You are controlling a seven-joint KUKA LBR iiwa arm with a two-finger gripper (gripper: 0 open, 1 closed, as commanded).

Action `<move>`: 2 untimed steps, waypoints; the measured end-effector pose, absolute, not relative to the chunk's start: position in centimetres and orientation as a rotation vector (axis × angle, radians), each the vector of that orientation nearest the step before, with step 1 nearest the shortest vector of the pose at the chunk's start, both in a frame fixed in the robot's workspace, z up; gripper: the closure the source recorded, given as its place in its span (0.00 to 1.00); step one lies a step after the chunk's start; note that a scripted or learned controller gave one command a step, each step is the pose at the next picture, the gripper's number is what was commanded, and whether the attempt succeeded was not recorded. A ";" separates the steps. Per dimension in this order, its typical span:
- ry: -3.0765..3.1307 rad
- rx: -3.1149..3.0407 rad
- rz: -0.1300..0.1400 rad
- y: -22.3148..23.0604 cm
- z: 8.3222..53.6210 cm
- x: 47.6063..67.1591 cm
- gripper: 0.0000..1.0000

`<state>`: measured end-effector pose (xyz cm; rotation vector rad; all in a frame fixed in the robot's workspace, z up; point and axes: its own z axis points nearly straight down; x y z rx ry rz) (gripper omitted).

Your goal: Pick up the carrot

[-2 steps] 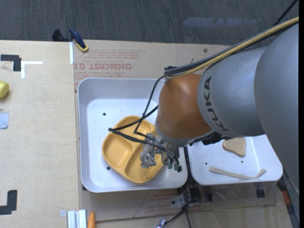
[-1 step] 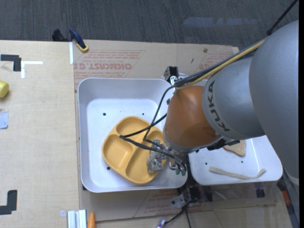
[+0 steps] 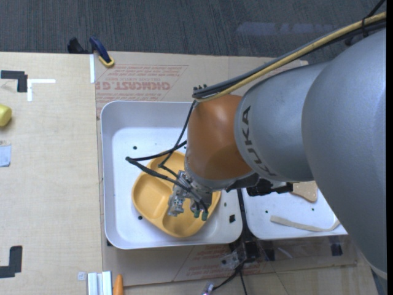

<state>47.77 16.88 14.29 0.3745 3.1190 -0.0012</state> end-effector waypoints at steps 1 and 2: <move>3.033 0.796 0.005 19.1 9.4 48.0 1.00; 2.952 1.073 -0.005 22.7 14.7 47.8 1.00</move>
